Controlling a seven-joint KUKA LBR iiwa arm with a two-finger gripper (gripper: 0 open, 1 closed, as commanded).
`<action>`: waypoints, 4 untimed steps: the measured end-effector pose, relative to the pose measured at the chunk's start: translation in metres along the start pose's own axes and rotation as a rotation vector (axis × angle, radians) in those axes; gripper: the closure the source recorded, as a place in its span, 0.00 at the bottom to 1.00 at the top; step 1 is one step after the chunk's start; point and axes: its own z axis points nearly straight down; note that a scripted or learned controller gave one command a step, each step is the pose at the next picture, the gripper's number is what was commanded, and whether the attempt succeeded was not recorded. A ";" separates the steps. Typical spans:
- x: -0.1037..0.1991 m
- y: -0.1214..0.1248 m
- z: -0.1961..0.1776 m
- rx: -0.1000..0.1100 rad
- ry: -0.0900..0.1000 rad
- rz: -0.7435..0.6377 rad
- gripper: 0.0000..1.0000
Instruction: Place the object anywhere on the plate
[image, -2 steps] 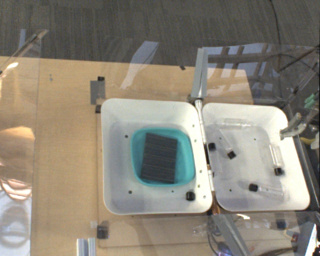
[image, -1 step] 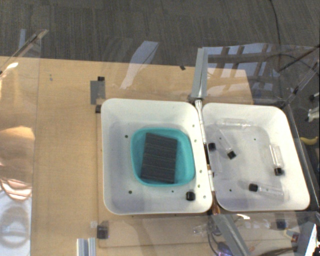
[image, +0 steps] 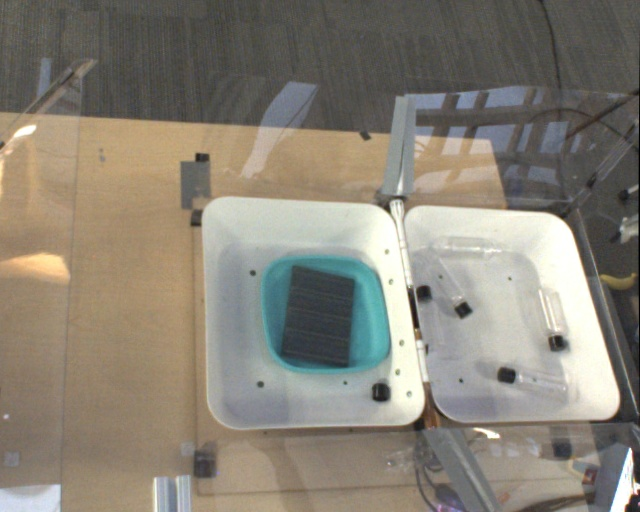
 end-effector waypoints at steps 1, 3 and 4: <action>-0.001 0.000 0.000 0.001 0.000 0.110 0.00; 0.038 -0.021 0.049 -0.001 0.001 0.192 0.00; -0.003 0.002 0.000 -0.001 -0.001 0.349 0.00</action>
